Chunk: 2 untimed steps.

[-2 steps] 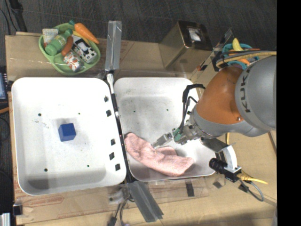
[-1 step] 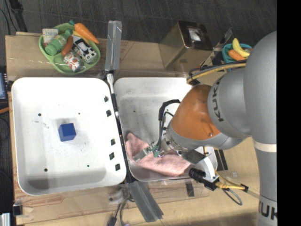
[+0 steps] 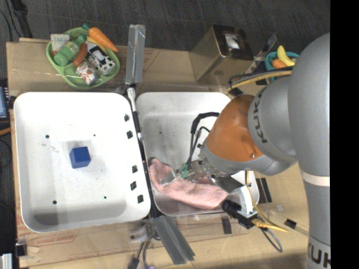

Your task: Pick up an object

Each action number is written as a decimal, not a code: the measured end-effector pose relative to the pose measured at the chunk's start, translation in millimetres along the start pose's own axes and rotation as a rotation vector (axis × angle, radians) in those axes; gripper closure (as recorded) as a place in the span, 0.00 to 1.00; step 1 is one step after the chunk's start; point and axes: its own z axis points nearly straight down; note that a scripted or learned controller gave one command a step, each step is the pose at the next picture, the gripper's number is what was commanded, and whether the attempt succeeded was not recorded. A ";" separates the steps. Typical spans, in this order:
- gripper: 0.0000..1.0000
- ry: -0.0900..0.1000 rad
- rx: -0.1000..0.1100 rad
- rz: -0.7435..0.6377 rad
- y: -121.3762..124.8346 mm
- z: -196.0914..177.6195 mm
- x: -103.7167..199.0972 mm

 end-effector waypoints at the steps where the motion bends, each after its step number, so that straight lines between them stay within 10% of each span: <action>1: 0.00 0.000 0.001 0.091 0.0 -40.8 0.1; 2: 0.00 0.001 0.001 0.023 3.2 21.4 1.6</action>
